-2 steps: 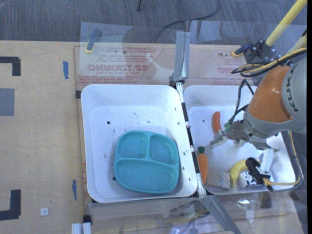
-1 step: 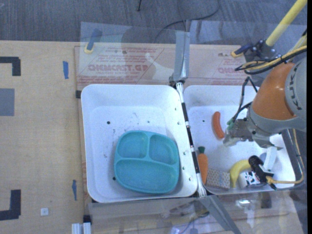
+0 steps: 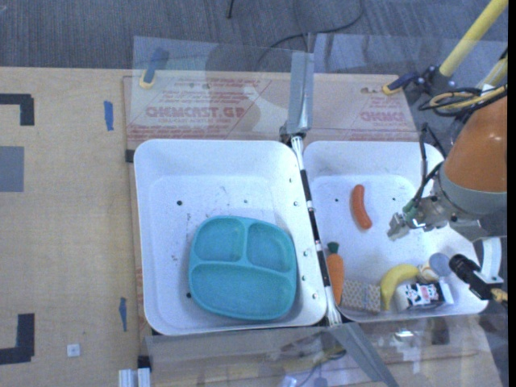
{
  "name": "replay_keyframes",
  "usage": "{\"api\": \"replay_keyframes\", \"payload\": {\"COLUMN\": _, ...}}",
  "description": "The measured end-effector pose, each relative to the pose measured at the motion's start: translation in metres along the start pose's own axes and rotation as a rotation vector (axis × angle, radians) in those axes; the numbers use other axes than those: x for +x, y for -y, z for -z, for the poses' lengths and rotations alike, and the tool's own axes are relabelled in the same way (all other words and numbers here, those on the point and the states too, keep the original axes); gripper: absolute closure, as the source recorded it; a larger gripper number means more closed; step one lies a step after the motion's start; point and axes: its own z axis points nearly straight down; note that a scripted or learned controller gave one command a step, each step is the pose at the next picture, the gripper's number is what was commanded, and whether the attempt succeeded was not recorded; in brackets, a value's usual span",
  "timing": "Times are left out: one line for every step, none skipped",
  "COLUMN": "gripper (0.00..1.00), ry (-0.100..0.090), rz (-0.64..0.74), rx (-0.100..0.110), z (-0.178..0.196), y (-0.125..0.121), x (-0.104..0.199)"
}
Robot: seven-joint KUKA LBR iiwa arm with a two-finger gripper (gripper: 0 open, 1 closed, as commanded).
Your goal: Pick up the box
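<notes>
The worktop [image 3: 64,216] carries 2 shallow white bins side by side. The left bin [image 3: 161,168] holds a teal divided plate [image 3: 242,268]. The right bin [image 3: 387,160] holds the rest: a sausage [image 3: 360,206] near its middle, a carrot [image 3: 334,271] against its left wall, a scouring pad [image 3: 361,297] beside the carrot's lower end, a banana [image 3: 401,280] and, touching the banana on its right, the box [image 3: 424,295], a small carton with dark print on white, lying in the bin's near right corner.

The gripper [image 3: 403,222] hangs over the right half of the right bin, reaching in from the right below the arm's orange band. It sits well above the bin floor by the look of it, with nothing between its jaws; whether the jaws are spread or pressed together cannot be told at this angle.

The relation that matters: the box lies toward the near edge of the bin from the jaws, and slightly to the right, close by rather than across the bin. Its long axis appears to run roughly left to right, along the near wall. The banana crowds its left end and the bin wall its right, so a grip across the short sides looks the likelier fit.
</notes>
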Motion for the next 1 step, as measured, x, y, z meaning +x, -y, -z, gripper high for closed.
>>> {"api": "replay_keyframes", "payload": {"gripper": 1.0, "ry": 0.001, "rz": -0.116, "rx": 0.001, "z": 0.1302, "y": -0.0147, "x": -0.0678}}
